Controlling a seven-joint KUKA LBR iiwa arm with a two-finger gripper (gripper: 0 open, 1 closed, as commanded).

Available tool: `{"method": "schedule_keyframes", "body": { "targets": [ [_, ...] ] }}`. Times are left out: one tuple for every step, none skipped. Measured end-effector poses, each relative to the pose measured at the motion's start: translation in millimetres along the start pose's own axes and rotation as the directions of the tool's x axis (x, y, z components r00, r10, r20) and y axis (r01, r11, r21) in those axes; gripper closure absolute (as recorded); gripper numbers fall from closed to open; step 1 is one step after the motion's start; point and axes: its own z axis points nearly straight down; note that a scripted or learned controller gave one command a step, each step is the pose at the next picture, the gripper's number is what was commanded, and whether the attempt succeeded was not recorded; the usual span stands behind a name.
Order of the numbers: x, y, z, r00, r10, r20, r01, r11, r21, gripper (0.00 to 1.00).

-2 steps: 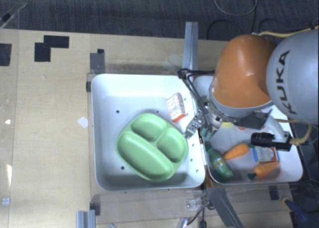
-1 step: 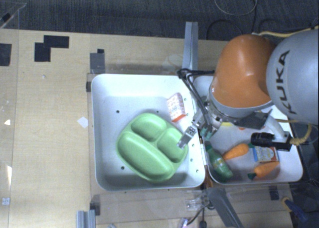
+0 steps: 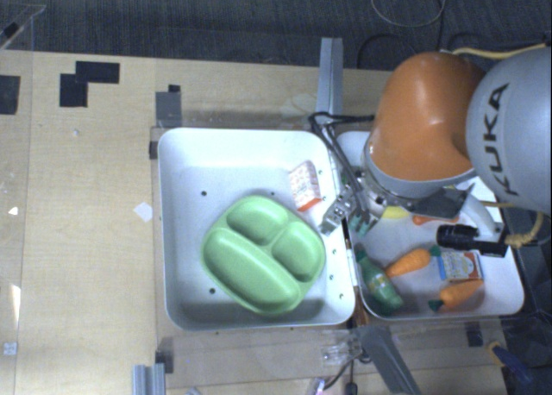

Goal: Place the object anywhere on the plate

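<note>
Green plate [image 3: 263, 253]; white bins [image 3: 185, 212]; orange carrots [image 3: 407, 262].

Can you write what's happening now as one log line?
arm: over bin divider | gripper: beside packet | plate: left bin, green | carrots: right bin

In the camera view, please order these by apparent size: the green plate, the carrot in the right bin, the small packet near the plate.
1. green plate, clearly largest.
2. small packet and carrot: they look alike, so I do not rank them.
</note>
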Motion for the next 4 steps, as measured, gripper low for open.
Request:
{"method": "schedule_keyframes", "body": {
  "targets": [
    [0.0, 0.0, 0.1, 1.0, 0.0, 0.0, 0.0, 1.0, 0.0, 0.0],
    [-1.3, 1.7, -11.4, 1.0, -0.001, 0.004, 0.001, 1.0, -0.006, 1.0],
    [-1.3, 1.7, -11.3, 1.0, -0.001, 0.004, 0.001, 1.0, -0.006, 0.0],
    [-2.9, 3.3, -22.9, 1.0, -0.003, 0.009, 0.003, 1.0, -0.012, 1.0]
  ]
}}
